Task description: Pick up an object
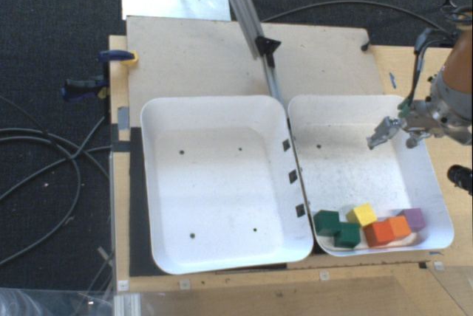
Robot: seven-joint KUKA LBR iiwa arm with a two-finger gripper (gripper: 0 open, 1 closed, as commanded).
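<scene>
At the far left, black cables (44, 152) are lying looped on the dark floor, and a blue clamp (85, 88) is gripping the bench's left edge, with a second blue and yellow clamp (118, 56) just above it. The left bin (159, 159) is sitting on the bench, tilted a little clockwise, its right rim touching the right bin (347, 122). A grey metal pole (244, 4) is slanting down from the top of the view toward the seam between the bins.

In the right bin, the blocks are gathering along the near wall: two dark green blocks (336, 227) are lying together at the left of the cluster, a yellow block (363, 215) is sitting just beside them, an orange block (384, 231) is resting next to it, and a purple block (413, 218) is lying at the right end.

Further right, the gripper (384, 134) is hovering above the right bin's far right area, well apart from the blocks. Nothing is showing between its fingers; whether they are spread or closed cannot be told from this slant.
</scene>
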